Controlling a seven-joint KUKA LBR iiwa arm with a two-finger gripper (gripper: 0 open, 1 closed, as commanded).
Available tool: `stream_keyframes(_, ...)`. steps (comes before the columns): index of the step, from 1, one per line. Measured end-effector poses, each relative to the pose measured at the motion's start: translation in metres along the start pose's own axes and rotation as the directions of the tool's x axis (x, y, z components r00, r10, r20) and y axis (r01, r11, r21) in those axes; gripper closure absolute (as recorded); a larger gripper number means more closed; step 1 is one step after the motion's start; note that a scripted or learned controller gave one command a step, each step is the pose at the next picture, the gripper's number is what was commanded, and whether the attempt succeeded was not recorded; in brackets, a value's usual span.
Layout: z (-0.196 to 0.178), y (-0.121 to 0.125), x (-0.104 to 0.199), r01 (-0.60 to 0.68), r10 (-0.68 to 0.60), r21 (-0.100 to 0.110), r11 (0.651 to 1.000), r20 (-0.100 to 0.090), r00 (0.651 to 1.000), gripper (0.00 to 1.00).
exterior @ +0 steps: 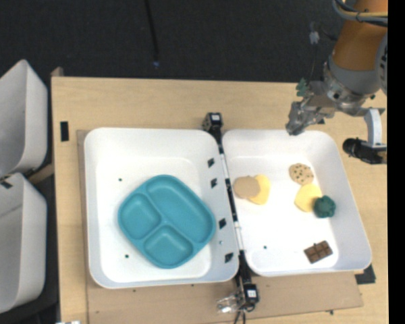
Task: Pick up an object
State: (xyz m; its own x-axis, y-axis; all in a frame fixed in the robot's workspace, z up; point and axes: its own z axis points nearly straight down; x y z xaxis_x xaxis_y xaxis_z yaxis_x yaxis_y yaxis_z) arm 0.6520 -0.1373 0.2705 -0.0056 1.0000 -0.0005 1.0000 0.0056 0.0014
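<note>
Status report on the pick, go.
End effector at right bin's far rim, holding nothing. Cookie, yellow pieces, green lump, chocolate untouched in the bin. Nothing in the way.

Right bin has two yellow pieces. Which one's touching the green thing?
The yellow piece toward the bin's right side, just below the speckled cookie; the dark green item sits against its lower right edge. The other yellow piece lies mid-bin, under a tan round piece.
</note>
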Motion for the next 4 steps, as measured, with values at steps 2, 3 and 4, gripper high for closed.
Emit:
stream_keyframes(2, -0.006, -0.009, 0.101, 0.001, -0.001, 0.001, 1.000, -0.001, 1.000, 1.00)
stream_keyframes(3, 0.012, -0.015, 0.148, -0.001, 0.001, 0.002, 1.000, 0.000, 1.000, 1.00)
stream_keyframes(4, 0.028, -0.029, 0.192, -0.001, 0.001, 0.002, 1.000, 0.000, 1.000, 1.00)
